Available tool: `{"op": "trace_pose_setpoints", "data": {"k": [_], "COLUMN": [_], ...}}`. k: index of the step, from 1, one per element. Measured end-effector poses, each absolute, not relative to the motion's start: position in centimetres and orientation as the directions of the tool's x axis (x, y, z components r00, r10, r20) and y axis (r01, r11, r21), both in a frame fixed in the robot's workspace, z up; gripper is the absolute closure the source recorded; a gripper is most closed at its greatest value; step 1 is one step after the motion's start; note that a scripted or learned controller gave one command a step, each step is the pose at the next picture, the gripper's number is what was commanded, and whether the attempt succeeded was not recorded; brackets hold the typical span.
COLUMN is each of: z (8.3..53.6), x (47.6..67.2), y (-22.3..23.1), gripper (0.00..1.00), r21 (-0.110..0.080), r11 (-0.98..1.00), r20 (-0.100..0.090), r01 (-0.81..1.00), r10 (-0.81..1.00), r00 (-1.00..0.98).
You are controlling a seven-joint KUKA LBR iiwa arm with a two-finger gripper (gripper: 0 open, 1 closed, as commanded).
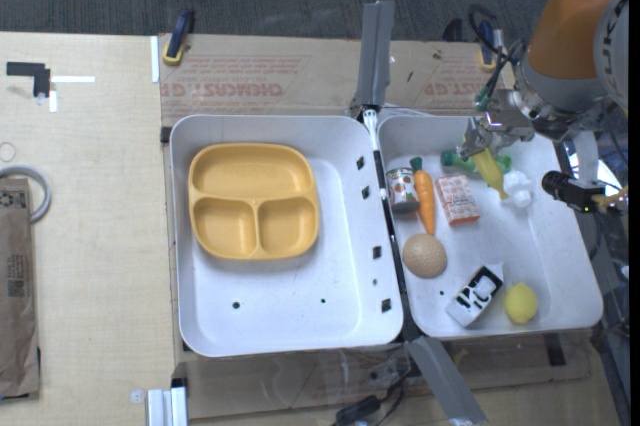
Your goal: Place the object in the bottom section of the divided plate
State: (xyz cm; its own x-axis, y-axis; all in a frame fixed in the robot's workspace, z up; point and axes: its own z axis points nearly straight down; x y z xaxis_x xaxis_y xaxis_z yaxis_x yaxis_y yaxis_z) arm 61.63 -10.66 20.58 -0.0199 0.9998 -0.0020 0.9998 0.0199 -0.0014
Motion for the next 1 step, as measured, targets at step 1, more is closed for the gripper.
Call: {"op": "trace_pose_setpoints", "data": {"k": [1], "z": [19.06], "x": [58.64], "y": [-5.84], "gripper": [1.00], "r21": [-0.003], "r11": [0.063], "r20": [-0.001], "r01": [0.998], "r10": [0.998], "r00": [-0.063]}}
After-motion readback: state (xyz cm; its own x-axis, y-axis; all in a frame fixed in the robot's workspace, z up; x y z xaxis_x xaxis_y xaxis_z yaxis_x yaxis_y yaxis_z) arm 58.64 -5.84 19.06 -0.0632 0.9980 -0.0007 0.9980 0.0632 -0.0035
